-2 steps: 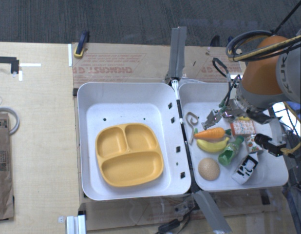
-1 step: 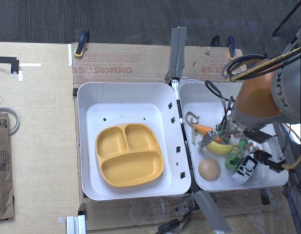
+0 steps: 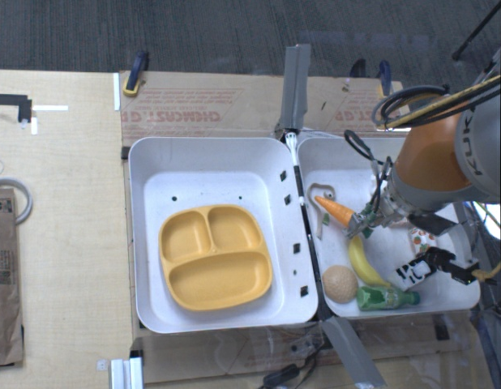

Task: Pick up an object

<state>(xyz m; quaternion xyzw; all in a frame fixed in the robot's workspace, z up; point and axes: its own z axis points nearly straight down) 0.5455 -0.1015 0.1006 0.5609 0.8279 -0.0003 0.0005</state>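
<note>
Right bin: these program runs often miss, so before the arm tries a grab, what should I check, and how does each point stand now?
1. Tool over the right bin: ok.
2. Target close: carrot and banana lie beside the tool: ok.
3. Tool open or shut: cannot tell.
4. Anything already held: cannot tell.
5. Crowding: round ball and green bottle touch the banana's end: not ok.
6. Yellow plate sits apart in the left bin: ok.

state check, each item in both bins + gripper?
yellow divided plate: flat, upright, in the left bin
carrot: lying in the right bin, by the gripper
banana: lying, below the carrot
tan ball: resting at the front
green bottle: on its side
gripper: low, beside carrot and banana
</note>
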